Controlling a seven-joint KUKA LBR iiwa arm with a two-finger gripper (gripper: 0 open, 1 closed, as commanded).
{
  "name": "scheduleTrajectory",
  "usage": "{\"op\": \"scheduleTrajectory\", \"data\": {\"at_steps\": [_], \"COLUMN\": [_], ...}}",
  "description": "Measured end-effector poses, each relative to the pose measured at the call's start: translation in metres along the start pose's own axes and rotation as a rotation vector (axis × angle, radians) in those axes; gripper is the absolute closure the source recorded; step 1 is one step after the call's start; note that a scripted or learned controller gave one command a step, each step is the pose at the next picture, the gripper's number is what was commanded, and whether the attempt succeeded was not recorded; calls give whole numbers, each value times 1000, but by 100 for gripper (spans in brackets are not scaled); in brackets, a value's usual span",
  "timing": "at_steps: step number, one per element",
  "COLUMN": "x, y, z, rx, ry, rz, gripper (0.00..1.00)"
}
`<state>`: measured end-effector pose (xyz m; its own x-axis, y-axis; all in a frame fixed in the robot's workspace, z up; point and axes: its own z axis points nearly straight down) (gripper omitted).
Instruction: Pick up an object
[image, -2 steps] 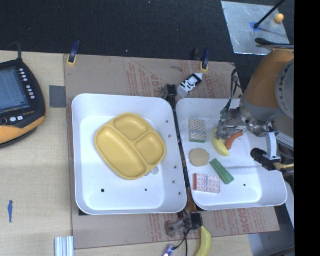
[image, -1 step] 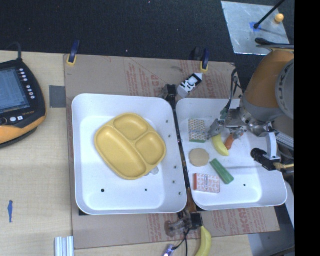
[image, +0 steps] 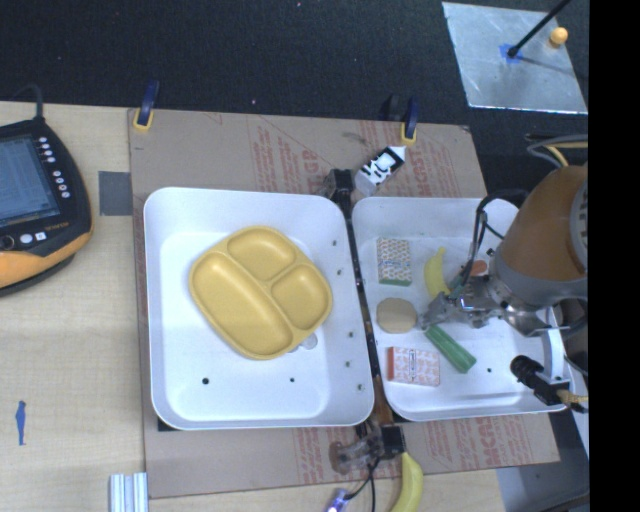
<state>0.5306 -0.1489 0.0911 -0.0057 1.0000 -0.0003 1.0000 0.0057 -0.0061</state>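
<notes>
The right bin holds several small objects: a patterned packet, a yellow banana, a round tan cookie, a green stick and a red-and-white packet. My gripper reaches in from the right and hangs low over the middle of this bin. It sits just right of the cookie, below the banana and above the upper end of the green stick. Nothing shows as lifted.
The left bin holds a yellow divided plate. A teach pendant lies at the far left of the bench. A black-and-white item sits behind the bins, and another banana lies in front of them.
</notes>
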Motion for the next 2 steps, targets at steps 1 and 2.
{"op": "scheduleTrajectory", "data": {"at_steps": [1,2], "x": [29,33], "y": [-33,-11], "z": [0,0], "rx": [-1,-3], "ry": [1,0], "rz": [0,-1], "gripper": [0,0]}}
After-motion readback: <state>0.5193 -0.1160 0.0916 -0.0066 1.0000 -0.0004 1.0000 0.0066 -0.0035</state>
